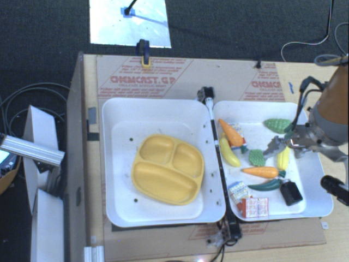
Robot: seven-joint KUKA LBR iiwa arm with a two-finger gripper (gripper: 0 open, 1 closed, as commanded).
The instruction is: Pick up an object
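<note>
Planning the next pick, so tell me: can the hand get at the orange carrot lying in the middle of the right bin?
Probably yes. The hand hovers just above the carrot, which lies uncovered, though a green pepper crowds its near side.
</note>
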